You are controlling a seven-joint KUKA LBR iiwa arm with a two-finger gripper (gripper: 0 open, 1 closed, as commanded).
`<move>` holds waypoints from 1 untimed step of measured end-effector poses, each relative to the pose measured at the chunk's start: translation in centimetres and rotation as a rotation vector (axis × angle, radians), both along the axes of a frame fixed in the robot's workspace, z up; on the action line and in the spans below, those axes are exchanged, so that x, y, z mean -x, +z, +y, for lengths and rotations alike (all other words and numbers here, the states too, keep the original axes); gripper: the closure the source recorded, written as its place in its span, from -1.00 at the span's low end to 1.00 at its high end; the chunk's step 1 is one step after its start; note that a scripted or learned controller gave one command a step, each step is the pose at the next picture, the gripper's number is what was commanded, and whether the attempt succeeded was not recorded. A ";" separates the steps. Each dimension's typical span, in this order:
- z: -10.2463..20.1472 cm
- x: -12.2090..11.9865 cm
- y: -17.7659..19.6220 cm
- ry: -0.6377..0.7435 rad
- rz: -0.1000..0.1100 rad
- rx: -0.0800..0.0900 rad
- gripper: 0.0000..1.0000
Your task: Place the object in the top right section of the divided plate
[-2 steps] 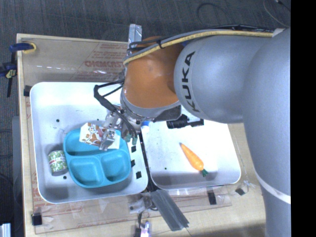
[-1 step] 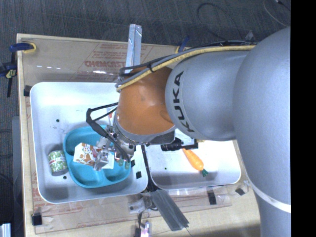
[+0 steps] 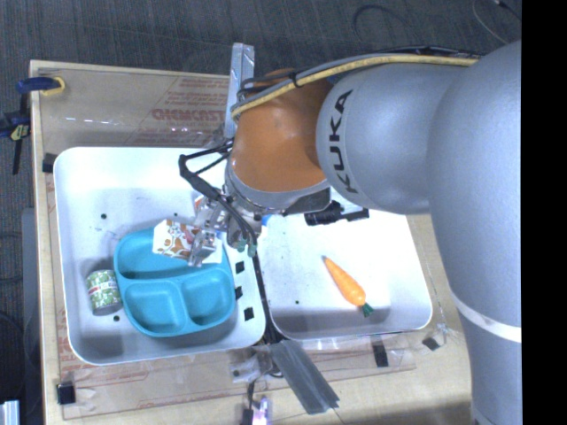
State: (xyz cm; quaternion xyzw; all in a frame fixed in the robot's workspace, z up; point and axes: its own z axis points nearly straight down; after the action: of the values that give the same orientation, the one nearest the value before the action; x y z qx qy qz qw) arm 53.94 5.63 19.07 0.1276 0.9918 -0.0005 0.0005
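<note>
A blue divided plate [image 3: 168, 304] lies in the left bin [image 3: 80, 184], near its front. My gripper [image 3: 205, 237] hangs over the plate's upper right part, its fingers shut on a small flat white packet with coloured print [image 3: 174, 237]. The packet sits over the plate's top section, close to its right end. Whether it rests on the plate or hangs just above it I cannot tell.
A small green-labelled can [image 3: 104, 291] stands left of the plate in the left bin. An orange carrot [image 3: 345, 283] lies in the right bin [image 3: 399, 317]. The arm's big grey and orange body covers the back of both bins.
</note>
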 end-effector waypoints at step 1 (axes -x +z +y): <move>4.5 3.4 -1.5 -0.199 0.003 0.000 1.00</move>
State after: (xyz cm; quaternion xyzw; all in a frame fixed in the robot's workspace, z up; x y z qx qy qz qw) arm 50.52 10.11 17.53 0.2254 0.9743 -0.0007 -0.0009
